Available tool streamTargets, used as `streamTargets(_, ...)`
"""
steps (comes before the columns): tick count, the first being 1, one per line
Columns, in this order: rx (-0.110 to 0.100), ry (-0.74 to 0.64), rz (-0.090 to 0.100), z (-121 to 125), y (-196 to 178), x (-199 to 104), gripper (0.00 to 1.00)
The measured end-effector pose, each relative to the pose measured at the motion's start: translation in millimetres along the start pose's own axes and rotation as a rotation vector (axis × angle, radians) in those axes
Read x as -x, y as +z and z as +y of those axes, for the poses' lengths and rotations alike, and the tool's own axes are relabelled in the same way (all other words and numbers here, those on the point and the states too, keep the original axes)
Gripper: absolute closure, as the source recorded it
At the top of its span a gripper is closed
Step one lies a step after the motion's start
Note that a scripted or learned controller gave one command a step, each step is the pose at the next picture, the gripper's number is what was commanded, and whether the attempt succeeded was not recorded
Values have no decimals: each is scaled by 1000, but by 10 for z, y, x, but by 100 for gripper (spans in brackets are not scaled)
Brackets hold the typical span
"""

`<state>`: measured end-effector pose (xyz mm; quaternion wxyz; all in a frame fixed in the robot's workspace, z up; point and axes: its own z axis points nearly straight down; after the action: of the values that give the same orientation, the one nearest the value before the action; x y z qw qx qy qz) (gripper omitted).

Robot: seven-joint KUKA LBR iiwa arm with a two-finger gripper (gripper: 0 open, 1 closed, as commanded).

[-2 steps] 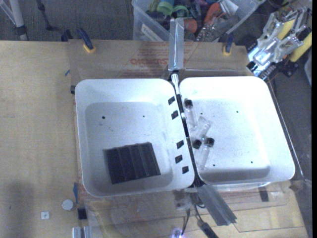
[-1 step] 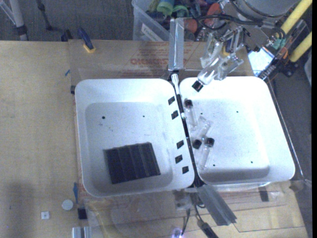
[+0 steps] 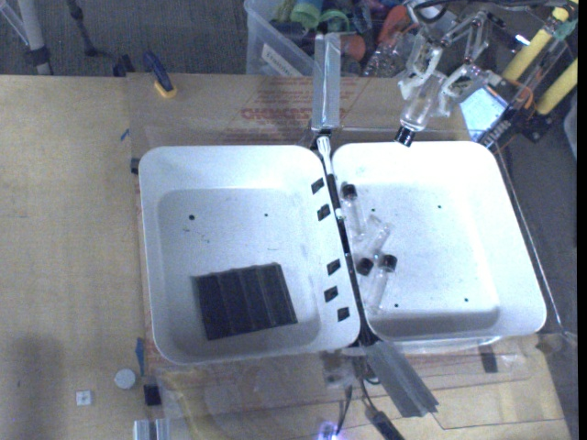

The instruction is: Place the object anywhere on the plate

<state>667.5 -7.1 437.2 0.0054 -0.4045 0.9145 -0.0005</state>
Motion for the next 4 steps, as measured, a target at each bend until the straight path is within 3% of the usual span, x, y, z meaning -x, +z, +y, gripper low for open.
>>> streamTargets(1,6,-221,6,813,-5,-655,100)
streamTargets(2,2,-635,1,437,3,-321,100)
streamTargets(3,1,-39,-1,617,5,672,100)
streamTargets(4,4,-219,3,253,4,272,100)
